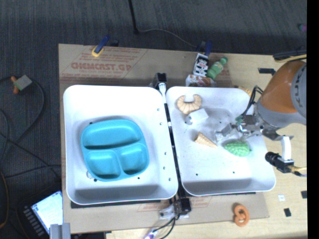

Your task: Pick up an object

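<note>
In the right bin [219,183] lie a tan pastry-shaped toy [190,103], a small white block [199,116], a tan cone [205,140], a greyish clear piece [223,130] and a green leafy toy [238,148]. My gripper [239,127] hangs low over the right side of this bin, just above the green toy and right beside the greyish piece. The wrist hides the gripper's tip, and I see nothing clearly held in it.
The left bin [75,108] holds a blue divided tray [114,149]. Behind the bins on the bench stand a green bottle [217,67] and a small printed box [199,68]. An orange ring [241,214] lies in front of the right bin.
</note>
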You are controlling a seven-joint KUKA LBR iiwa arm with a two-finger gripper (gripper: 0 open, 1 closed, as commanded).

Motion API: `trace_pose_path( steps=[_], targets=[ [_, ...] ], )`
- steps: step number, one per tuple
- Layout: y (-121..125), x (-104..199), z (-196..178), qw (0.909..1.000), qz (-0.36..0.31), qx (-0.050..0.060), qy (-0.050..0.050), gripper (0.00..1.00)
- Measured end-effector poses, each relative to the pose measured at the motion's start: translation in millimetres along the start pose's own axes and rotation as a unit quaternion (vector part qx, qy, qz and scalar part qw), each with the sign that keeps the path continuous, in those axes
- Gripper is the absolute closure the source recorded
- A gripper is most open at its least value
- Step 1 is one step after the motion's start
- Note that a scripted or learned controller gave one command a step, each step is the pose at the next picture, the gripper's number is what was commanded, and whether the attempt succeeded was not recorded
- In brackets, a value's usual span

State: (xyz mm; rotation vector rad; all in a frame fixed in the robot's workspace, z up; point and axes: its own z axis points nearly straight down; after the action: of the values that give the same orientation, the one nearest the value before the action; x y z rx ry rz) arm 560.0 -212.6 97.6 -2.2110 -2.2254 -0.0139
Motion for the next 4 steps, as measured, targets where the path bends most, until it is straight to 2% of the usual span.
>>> trace_pose_path(
  steps=[1,2,3,4],
  targets=[
    [79.5,32.2,10.2,1.0,0.002,-0.003,-0.006,0.0],
    [75.4,88.2,-13.8,1.0,0.003,0.002,-0.005,0.0],
    [29.9,97.0,-7.4,1.0,0.004,0.003,-0.005,0.0],
    [40.5,114.3,11.4,1.0,0.004,0.0,-0.007,0.0]
  ],
)
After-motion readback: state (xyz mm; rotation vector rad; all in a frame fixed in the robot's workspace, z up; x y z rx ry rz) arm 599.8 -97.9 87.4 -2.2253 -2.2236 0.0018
